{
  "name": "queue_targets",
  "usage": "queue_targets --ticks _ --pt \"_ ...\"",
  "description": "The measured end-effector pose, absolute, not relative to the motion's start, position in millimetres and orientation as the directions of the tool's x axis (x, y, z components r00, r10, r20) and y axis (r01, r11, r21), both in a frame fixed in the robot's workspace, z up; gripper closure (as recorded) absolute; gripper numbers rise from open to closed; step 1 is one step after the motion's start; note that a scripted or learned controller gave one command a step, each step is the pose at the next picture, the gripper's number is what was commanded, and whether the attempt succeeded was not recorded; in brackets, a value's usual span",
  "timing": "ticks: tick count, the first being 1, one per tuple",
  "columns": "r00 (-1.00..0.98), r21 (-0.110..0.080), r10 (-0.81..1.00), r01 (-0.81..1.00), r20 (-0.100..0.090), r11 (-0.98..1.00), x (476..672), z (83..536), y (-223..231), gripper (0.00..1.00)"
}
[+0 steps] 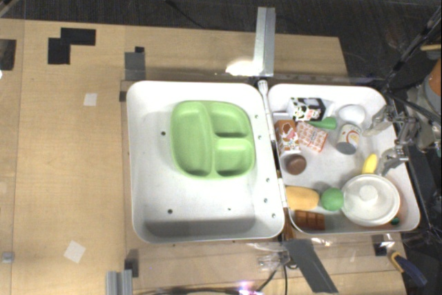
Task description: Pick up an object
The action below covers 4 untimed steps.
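The right bin (387,97) holds several small objects. Among them are a black-and-white patterned box (307,108), a pink snack packet (313,139), a brown round piece (296,164), a grey can (347,139), a white cup (351,113) and a small yellow piece (371,163). Along the near side lie a yellow-orange block (302,197), a green ball (332,199), a brown chocolate bar (313,220) and a white bowl (371,198). My gripper (395,141) hangs over the bin's right rim, just right of the yellow piece, with nothing seen in it.
The left bin (152,169) carries a green divided tray (210,138). A metal post (265,41) stands behind the wall between the bins. Cables and the arm crowd the right edge. Wooden bench spreads out to the left.
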<state>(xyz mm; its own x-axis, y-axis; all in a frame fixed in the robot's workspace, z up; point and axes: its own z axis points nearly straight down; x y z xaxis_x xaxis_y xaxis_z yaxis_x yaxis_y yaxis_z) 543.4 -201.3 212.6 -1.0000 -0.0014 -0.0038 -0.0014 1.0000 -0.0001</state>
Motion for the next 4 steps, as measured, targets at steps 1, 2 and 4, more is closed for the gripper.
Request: queue_targets --ticks 1,2,4 --pt "-0.997 -0.001 0.078 0.078 -0.025 0.997 526.6 132 -203 0.0" --pt "-0.996 -0.001 0.076 0.077 -0.034 0.997 522.7 127 -201 0.0" --pt "-0.995 0.0 0.09 0.09 -0.042 0.996 514.9 113 -198 0.0"
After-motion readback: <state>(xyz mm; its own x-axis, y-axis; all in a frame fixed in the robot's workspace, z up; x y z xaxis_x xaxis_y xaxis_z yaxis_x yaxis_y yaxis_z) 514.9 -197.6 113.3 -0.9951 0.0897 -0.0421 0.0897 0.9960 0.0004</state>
